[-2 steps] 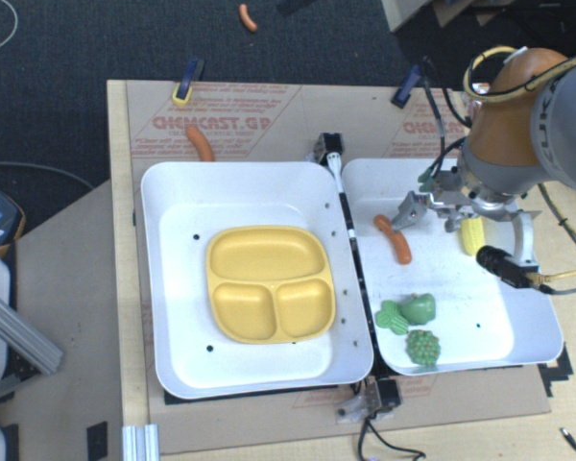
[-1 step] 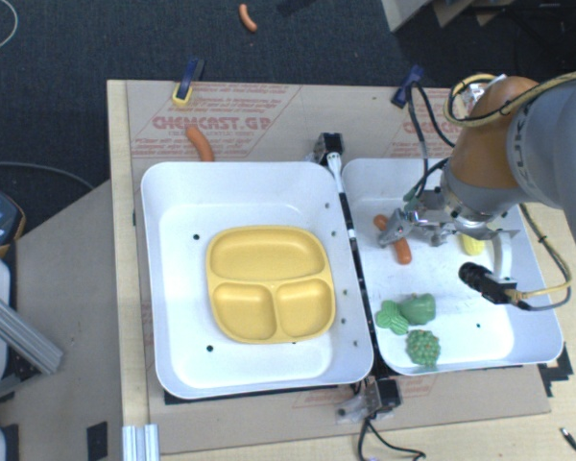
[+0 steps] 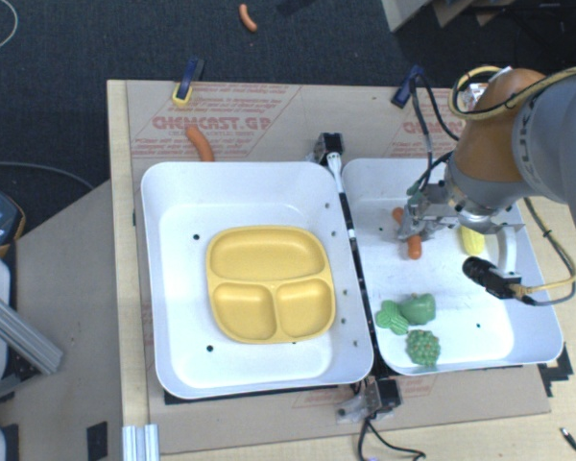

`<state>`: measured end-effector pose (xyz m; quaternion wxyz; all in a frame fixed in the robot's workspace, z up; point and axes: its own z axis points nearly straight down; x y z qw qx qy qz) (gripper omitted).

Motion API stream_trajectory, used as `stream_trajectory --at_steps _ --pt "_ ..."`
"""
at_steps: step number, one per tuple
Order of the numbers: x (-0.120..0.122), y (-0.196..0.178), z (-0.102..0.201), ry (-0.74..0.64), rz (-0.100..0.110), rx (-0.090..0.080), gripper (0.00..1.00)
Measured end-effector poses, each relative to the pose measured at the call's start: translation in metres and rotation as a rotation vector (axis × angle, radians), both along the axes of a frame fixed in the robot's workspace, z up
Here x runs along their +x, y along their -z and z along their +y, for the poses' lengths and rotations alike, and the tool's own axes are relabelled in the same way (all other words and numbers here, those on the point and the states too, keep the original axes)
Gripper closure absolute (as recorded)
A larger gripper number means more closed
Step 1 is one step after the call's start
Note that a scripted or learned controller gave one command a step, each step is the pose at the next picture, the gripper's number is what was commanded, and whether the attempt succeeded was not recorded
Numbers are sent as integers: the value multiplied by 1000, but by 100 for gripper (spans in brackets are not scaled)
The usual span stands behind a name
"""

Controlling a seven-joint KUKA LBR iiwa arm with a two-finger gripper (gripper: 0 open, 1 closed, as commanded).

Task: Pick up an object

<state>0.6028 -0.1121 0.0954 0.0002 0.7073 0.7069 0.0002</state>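
Note:
My gripper (image 3: 420, 221) hangs low over the upper left part of the right bin (image 3: 518, 339). A small orange piece (image 3: 415, 248) lies just below its tip, and another orange bit (image 3: 398, 214) shows at its left side. Whether these are one thing or two is unclear. A yellow object (image 3: 472, 240) lies partly under the wrist to the right. Two green toy vegetables sit at the bin's front left: a smooth one (image 3: 408, 313) and a knobbly one (image 3: 423, 347).
The left bin (image 3: 173, 257) holds a yellow divided plate (image 3: 269, 281). An orange sausage-like piece (image 3: 201, 143) lies on the cardboard behind the left bin. Clamps (image 3: 184, 83) (image 3: 406, 87) stand at the board's far edge.

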Motion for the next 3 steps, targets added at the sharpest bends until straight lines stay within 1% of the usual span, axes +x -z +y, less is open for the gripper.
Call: stream_trajectory --at_steps 1,3 --pt "6 -45 3 -2 -6 -2 100" --pt "8 -133 -2 -2 -7 -2 100"
